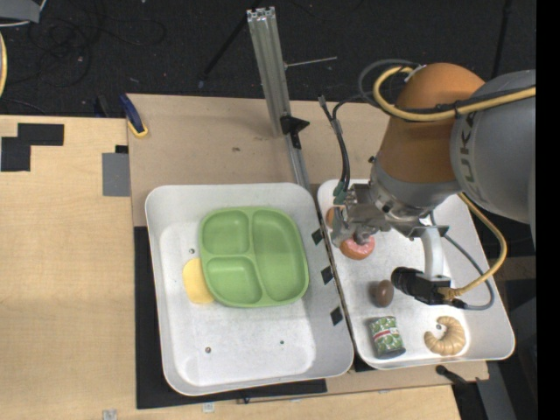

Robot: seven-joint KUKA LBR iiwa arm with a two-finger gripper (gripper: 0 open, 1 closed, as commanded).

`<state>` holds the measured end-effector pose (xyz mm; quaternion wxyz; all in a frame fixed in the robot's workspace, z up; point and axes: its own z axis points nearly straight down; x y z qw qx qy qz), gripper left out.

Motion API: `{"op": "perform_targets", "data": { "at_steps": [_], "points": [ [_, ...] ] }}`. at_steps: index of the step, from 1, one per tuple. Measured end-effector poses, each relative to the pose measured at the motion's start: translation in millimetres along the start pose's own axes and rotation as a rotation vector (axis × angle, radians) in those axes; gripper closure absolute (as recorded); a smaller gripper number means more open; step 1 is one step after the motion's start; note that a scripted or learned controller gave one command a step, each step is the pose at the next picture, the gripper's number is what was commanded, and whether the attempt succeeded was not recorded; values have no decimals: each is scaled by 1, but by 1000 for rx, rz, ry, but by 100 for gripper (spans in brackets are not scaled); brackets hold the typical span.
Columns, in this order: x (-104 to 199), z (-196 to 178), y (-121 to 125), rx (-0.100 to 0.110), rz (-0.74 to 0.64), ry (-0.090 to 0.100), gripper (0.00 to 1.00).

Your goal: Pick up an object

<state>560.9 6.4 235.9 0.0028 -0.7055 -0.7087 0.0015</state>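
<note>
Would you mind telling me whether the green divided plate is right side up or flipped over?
Right side up. The green divided plate lies flat in the left bin, its three hollow compartments facing the camera, partly covering a yellow object.

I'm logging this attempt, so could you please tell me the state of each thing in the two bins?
Gripper: low in the right bin, right over the pink donut.
Pink donut: lying in the bin, partly hidden by the gripper.
Green divided plate: flat in the left bin.
Yellow piece: tucked partly under the plate.
Brown ball: resting free.
Green can: lying free.
Croissant: lying free.

Pink donut [357, 248] flat in right bin [490, 339], far-left part, partly under gripper [350, 231].
</note>
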Motion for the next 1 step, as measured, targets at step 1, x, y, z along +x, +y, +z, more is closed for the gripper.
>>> {"op": "perform_targets", "data": {
  "at_steps": [1],
  "points": [
    [52, 12, -16, 0, 0, 0, 100]
  ]
}}
